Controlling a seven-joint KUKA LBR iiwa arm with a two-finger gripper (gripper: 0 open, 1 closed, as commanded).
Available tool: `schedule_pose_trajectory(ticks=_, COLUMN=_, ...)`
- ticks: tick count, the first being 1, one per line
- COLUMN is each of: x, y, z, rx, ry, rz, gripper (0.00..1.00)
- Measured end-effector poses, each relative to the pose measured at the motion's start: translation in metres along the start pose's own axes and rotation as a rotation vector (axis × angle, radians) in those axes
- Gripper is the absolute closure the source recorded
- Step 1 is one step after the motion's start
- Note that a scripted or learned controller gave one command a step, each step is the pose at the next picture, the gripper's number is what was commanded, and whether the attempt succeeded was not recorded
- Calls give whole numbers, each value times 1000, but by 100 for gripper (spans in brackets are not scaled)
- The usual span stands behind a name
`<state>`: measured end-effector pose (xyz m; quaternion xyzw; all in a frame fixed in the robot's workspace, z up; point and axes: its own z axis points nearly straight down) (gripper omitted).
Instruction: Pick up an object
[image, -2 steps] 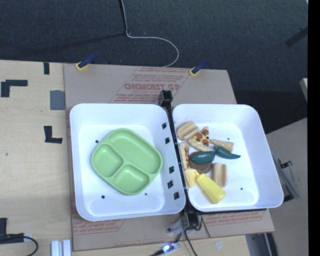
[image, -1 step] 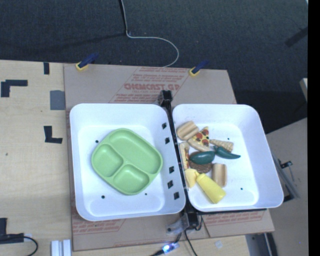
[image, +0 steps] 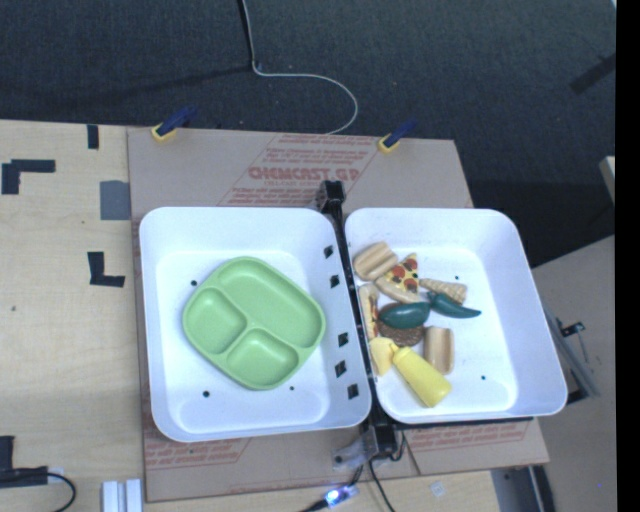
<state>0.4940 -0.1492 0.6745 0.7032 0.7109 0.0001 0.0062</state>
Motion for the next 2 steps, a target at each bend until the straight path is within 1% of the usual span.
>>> schedule_pose_trajectory(ticks=2, x=1, y=1, z=-20, rx=-2, ry=-1, rz=-1, gripper=100)
